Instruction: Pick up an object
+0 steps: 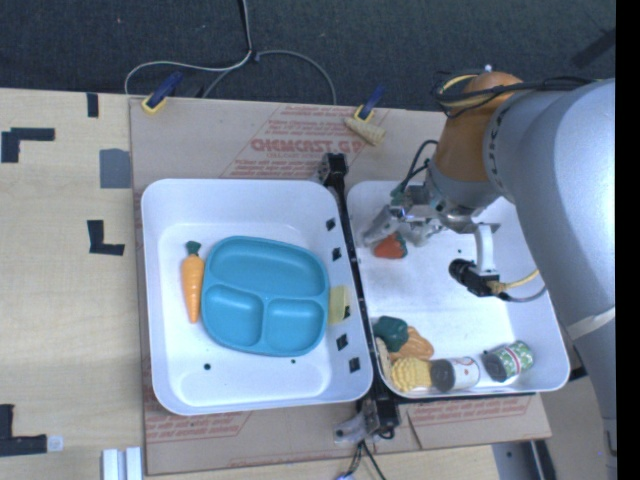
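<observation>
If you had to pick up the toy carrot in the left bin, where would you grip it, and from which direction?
Grip the toy carrot across its orange body near the middle, coming straight down from above. It lies flat and lengthwise between the bin wall and the blue divided plate, so close the fingers across its narrow width.

Gripper (392, 230) is lowered into the right bin (525, 313), directly over a red-orange object (390, 249). Near edge of that bin: green item (391, 330), corn cob (407, 373), two cans (508, 361). Left bin (160, 268): blue divided tray (264, 295), carrot (191, 280) beside it.
</observation>
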Robot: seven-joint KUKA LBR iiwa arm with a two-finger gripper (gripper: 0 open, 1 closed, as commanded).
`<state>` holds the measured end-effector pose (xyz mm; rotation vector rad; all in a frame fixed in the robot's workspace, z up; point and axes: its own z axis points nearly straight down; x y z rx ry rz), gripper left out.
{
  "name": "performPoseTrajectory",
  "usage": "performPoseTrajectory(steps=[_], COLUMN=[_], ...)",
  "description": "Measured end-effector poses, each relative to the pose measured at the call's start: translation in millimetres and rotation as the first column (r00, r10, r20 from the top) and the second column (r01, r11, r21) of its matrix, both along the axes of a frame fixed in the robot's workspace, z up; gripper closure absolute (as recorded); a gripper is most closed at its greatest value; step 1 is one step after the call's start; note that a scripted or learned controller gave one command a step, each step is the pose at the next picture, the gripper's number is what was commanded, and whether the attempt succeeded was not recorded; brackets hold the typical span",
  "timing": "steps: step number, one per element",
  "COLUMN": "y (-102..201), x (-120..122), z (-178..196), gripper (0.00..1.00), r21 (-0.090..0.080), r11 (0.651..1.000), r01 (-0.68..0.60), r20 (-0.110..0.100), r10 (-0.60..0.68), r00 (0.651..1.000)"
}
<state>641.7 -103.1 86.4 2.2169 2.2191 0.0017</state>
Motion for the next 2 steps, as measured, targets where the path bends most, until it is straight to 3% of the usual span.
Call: performPoseTrajectory(steps=[1, 2], y=[0, 70], x=[1, -57], z=[10, 104], gripper=[1.0, 1.0], r21=[-0.001, 0.007], r11=[1.0, 1.0], r01=[-0.001, -0.006], r20=[0.0, 0.0], r10=[0.001, 0.006], r00=[1.0, 1.0])
